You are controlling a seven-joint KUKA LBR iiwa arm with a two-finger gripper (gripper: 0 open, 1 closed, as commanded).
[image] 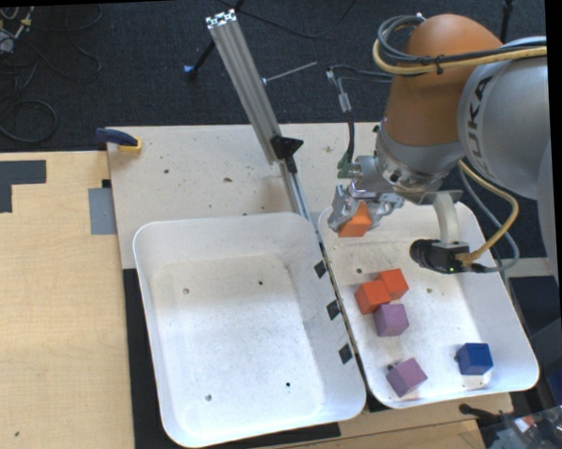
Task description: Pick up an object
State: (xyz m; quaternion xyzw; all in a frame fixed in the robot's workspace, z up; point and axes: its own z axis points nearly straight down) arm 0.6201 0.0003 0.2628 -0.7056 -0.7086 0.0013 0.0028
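Two shallow white plastic bins are set side by side on the pale wooden bench point(212, 166): the left bin point(178, 403) and the right bin point(513, 347).

Item 1: small orange block point(355, 224), seen between the fingers of the metal pincer point(358, 212) at the far left corner of the right bin, close to the divider between the bins. The pincer is closed narrowly upon it. The block's long axis cannot be told, as its upper part is covered by the pincer; its exposed lower face is turned toward the near side of the bin.

Item 2: pair of orange cubes point(380, 290), touching one another, lying on the floor of the right bin near its middle, their joined length running from lower left to upper right.

Item 3: purple cube point(390, 319), just beside and nearer than the orange pair.

Item 4: second purple cube point(405, 376), tilted, near the front rim.

Item 5: blue cube point(474, 358), at the front right corner.

Item 6: grey arm with orange band point(442, 79), entered from the right, above the right bin.
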